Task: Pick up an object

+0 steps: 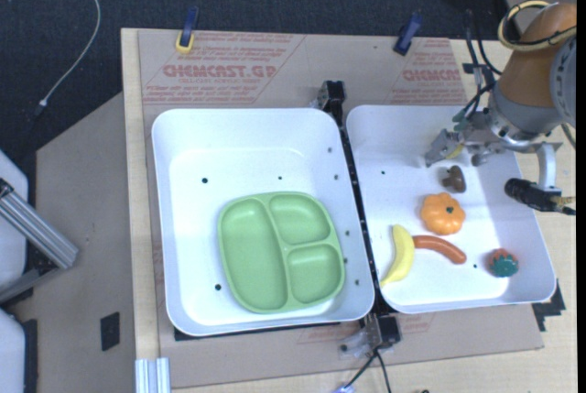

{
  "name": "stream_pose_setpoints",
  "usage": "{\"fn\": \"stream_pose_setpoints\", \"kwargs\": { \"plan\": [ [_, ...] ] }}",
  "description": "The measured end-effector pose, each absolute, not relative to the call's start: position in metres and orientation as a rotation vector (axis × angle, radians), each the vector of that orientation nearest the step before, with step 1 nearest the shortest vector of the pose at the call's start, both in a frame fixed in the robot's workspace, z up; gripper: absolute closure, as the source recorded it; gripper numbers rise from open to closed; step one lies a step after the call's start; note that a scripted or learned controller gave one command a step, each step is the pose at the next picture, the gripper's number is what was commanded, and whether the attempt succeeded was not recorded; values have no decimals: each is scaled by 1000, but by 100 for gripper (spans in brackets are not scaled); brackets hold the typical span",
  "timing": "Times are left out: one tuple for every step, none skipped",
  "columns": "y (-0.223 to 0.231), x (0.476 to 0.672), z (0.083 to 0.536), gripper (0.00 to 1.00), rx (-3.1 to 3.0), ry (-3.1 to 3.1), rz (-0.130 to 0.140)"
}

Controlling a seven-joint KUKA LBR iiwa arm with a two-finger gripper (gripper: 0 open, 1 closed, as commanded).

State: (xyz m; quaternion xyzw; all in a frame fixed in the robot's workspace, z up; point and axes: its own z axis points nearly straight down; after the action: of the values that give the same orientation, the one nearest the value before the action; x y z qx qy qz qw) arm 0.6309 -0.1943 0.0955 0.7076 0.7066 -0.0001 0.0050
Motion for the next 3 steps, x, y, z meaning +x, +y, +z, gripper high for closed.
{"fn": "stream_pose_setpoints", "kwargs": {
  "plan": [
    [-191, 630, 104, 100, 2218, 2218, 2],
    [-195, 636, 149, 100, 2217, 2217, 4],
    [-204, 635, 198, 100, 2216, 2216, 5]
  ]
}}
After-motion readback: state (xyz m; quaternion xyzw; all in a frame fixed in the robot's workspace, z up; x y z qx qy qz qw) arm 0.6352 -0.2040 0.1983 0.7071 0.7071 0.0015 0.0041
